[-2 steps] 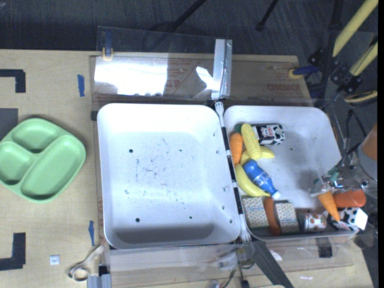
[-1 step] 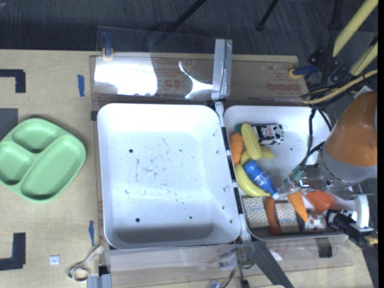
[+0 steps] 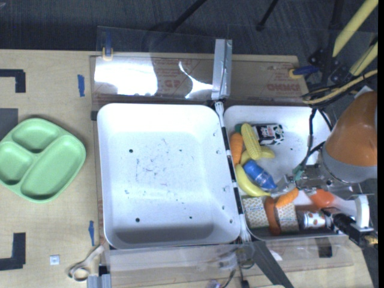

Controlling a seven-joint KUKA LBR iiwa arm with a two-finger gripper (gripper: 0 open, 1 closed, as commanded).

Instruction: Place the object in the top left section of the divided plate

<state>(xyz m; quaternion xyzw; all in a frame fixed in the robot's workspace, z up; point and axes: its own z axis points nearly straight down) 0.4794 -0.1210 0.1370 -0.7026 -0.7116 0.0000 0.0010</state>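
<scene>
A green divided plate lies on the bench left of both bins, with two small sections at its upper left and one large section at lower right. The right bin holds a pile of toy food: an orange carrot, a yellow corn cob, a banana, a small blue bottle, a black-and-white carton and a brown sauce bottle. My gripper hangs low in that bin, just above a small orange piece beside the blue bottle.
The left bin stands between the plate and the right bin. A clear panel and a metal post rise behind the bins. Cables and a yellow bar lie at the back right. Blue tape marks dot the bench.
</scene>
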